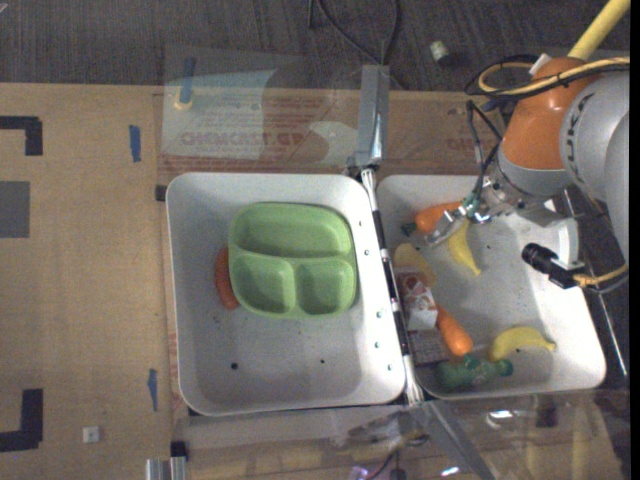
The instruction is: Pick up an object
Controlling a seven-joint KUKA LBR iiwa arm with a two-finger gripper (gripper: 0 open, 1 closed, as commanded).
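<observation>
The claw [470,211] is hanging low over the far part of the right bin [570,368], reaching down from the grey arm [600,128] with its orange band, which is coming in from the right; how far the claw is standing open cannot be told, because the wrist is covering most of it. Just at its tip an orange carrot-like piece [437,217] is lying against the bin's far left corner, and a yellow banana [464,252] is lying right below the tip, close enough that it is hard to say whether either is being touched, and nothing is plainly sitting in the claw. Further toward the near side, a pale yellow piece [412,261] is resting beside the divider, a small red and white packet [418,298] is lying below it, a second orange carrot [454,334] is pointing toward the near edge, a second banana [521,342] is lying near the right, and a green item [472,371] is resting along the near wall. In the left bin [200,348] a green divided tray [293,259] is sitting upside right, with an orange object [224,278] peeking out from under its left edge
</observation>
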